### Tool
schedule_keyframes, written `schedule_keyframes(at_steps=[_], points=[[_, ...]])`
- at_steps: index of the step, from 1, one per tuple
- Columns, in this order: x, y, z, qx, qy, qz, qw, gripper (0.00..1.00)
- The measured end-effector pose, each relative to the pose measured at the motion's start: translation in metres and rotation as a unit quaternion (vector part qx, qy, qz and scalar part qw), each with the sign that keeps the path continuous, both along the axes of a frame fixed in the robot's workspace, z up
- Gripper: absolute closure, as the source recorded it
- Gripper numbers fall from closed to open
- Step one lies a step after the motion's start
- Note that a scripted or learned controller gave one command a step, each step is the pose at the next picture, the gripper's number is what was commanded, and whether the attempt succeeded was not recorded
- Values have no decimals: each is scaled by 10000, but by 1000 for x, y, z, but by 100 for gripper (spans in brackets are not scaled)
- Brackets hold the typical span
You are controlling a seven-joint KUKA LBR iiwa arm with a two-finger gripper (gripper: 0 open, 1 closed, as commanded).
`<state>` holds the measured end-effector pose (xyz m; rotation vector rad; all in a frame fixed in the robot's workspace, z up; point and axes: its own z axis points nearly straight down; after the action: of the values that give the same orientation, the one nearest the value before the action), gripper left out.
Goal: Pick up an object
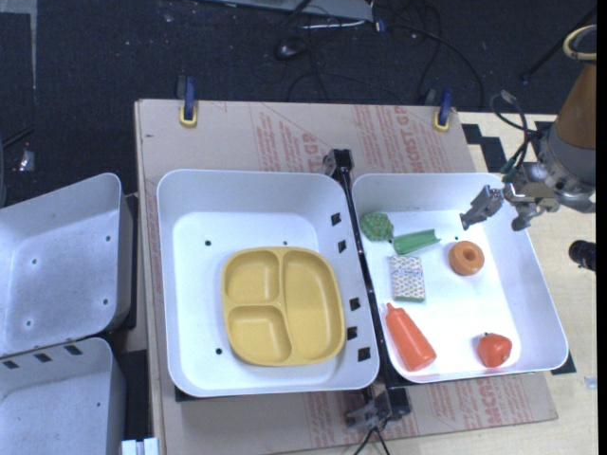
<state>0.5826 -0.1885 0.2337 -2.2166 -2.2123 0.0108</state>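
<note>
The orange bottle [409, 339] lay in the right bin [531, 282] near its front-left corner, long axis running diagonally, cap aimed up-left toward the patterned sponge [407, 278]. The bench board's red print was too faint to read. The gripper [502, 209] hovered over the bin's far-right rim, fingers spread, holding nothing.

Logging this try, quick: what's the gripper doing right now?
Gripper: open, holding nothing, above the right bin's far right corner.

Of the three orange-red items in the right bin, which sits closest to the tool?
The round orange doughnut, just below the open tool. The orange bottle and red pepper lie along the bin's near edge.
</note>
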Motion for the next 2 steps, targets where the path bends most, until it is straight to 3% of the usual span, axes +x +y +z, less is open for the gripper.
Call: schedule_keyframes(at_steps=[1,2], points=[[3,1,7,-13,-60,15,10000,0],[3,11,-45,-7,-43,24,10000,0]])
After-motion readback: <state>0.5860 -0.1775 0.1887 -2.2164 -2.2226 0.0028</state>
